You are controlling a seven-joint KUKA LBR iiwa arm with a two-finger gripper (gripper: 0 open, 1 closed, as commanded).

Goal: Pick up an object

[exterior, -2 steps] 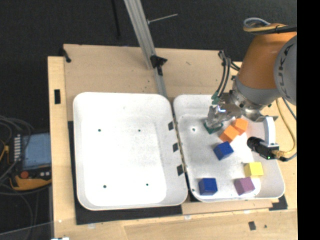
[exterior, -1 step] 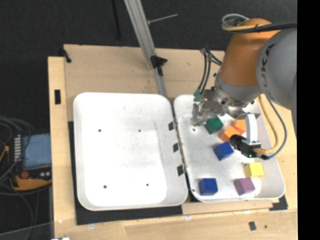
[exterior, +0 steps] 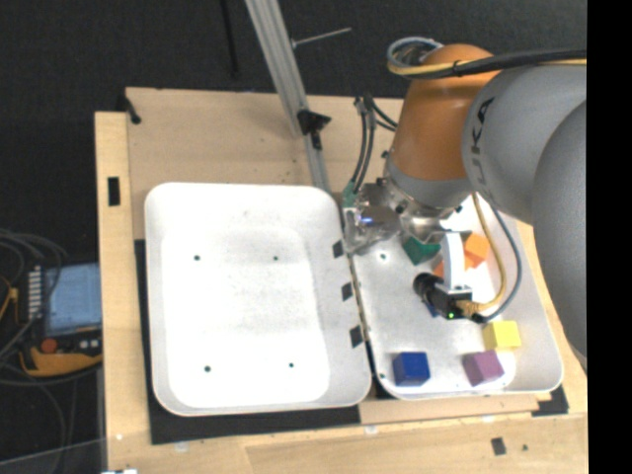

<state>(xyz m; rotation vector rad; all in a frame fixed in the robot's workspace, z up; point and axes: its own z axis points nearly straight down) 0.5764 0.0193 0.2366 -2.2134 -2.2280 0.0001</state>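
The gripper (exterior: 380,223) is seen low over the far end of the right bin (exterior: 395,309), close to the wall next to the left bin (exterior: 237,294). It is mostly covered by the wrist, so it cannot be told whether it is open or closed. Nothing is seen held in it.

The objects that can be picked up are all found in the right bin. A green piece (exterior: 423,252) and an orange piece (exterior: 477,249) lie just beside the wrist and are partly hidden under it. A yellow cube (exterior: 504,336), a purple cube (exterior: 483,367) and a blue cube (exterior: 412,367) are placed at the near end, well apart from the gripper.

Several failures are judged possible. If the gripper is lowered where it is, the bin wall may be struck, or only bare floor may be closed on, because no object is seen under it. If the green piece is aimed at, it may be pushed aside rather than caught, since its shape is not clearly shown and the orange piece is near. A piece that is caught only at an edge may be dropped when it is lifted. The cubes are judged easier, as they are separated from each other, though the purple one and the yellow one are near the rim.
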